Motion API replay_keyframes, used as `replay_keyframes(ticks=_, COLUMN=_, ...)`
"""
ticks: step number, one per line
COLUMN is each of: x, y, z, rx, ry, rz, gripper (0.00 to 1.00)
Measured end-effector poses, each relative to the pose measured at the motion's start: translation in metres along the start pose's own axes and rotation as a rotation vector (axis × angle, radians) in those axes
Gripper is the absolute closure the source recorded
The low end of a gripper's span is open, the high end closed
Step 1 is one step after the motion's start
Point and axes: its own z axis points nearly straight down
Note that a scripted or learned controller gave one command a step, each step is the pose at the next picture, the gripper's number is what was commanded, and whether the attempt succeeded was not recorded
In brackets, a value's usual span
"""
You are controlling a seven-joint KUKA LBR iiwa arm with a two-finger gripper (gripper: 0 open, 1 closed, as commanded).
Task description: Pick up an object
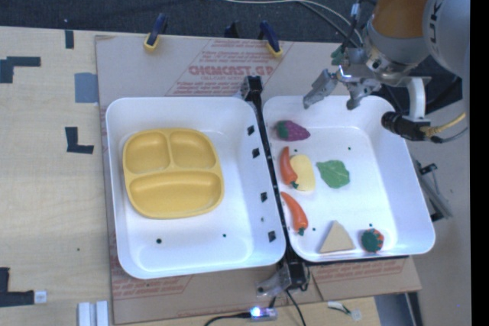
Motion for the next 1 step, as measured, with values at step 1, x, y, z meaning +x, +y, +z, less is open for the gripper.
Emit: replay_keyframes(ticks=1, x=0.0083, y=0.0163, z=-0.0192, rx=-0.001, ry=0.0, rz=0.07, gripper=0.0)
